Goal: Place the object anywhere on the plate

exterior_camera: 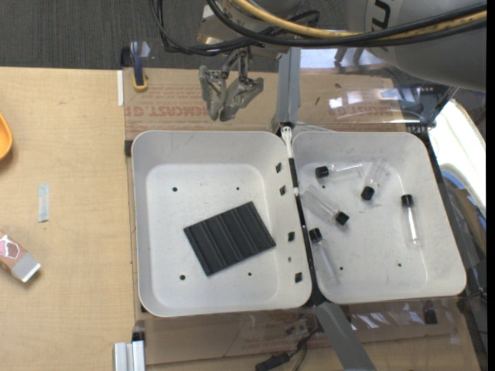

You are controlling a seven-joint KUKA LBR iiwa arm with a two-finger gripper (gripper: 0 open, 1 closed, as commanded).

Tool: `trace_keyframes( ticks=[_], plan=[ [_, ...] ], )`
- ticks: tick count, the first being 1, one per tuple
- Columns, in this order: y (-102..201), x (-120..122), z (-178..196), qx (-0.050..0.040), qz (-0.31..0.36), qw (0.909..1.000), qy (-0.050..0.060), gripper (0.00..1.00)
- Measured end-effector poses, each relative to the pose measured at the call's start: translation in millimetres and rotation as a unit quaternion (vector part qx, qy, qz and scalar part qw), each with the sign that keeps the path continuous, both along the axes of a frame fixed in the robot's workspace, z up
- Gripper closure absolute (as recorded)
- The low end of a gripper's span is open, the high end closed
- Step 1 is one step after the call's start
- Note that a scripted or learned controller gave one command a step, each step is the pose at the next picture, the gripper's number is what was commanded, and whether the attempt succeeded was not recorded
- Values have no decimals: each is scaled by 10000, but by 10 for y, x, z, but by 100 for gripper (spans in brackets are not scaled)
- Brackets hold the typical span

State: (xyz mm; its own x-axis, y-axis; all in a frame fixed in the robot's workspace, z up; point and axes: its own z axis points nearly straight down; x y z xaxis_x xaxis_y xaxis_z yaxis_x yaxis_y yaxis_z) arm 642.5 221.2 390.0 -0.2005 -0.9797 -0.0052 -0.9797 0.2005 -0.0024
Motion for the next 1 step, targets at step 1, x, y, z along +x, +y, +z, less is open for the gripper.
trace_keyframes(
  ticks=[1],
  plan=[
    [-50,34,-907,-4,2479,9688,4,100]
  ],
)
